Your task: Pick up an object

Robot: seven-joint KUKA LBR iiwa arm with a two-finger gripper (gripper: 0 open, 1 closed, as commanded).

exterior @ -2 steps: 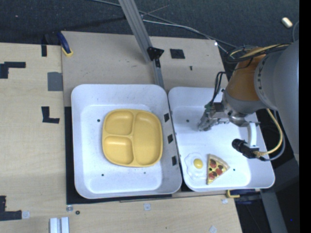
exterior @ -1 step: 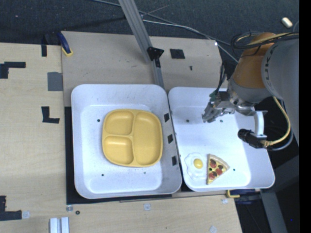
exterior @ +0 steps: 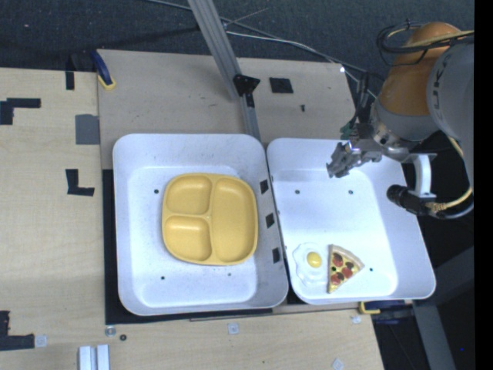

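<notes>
We are seeing the pizza slice [exterior: 342, 267] pointing down-left (long axis near vertical); the gripper [exterior: 340, 164] is hovering, state unclear.

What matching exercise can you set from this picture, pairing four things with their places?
Things:
1. yellow plate
2. fried egg
3. pizza slice
4. gripper

Places:
A. above the right bin's far end
B. right bin's near end, right of the egg
C. middle of the left bin
D. right bin's near left corner

Pairs: 1-C, 2-D, 3-B, 4-A
</notes>
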